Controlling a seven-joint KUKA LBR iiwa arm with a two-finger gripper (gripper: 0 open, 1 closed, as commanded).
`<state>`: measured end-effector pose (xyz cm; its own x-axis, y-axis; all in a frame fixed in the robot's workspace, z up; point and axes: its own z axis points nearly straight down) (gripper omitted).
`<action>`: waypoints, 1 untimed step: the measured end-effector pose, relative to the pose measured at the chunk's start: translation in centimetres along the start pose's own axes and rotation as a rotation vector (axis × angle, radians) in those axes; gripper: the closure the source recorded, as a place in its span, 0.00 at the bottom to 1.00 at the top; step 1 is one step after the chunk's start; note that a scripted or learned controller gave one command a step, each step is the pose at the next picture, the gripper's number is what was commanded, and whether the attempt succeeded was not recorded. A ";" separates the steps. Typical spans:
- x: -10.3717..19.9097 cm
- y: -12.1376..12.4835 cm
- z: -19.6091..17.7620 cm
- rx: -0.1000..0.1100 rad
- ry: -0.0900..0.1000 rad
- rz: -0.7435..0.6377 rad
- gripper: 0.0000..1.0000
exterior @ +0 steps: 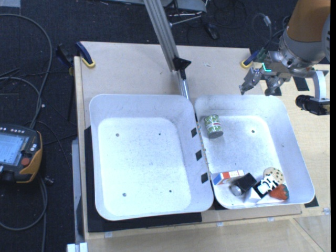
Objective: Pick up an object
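Observation:
My gripper (260, 86) hangs above the far rim of the right bin (294, 146), fingers spread and nothing between them. A small green can (213, 126) lies in that bin near its left wall, well below and left of the gripper. Along the bin's near edge sits a cluster: a red, white and blue box (227, 177), a black and silver object (241, 185), a black and white item (266, 185), a tan round piece (273, 173) and a red piece (279, 192).
The left bin (105, 114) lies beside the right one on the wooden bench (131, 67). A slanted metal pole (163, 28) crosses from the top toward the divide between the bins. A teach pendant (18, 154) rests on the floor at left.

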<state>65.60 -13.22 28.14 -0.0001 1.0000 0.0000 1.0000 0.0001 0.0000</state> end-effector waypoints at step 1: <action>0.0 0.0 0.0 0.000 0.000 0.000 0.00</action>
<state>65.60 -13.22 28.14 -0.0002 1.0000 0.0000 1.0000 0.0002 -0.0001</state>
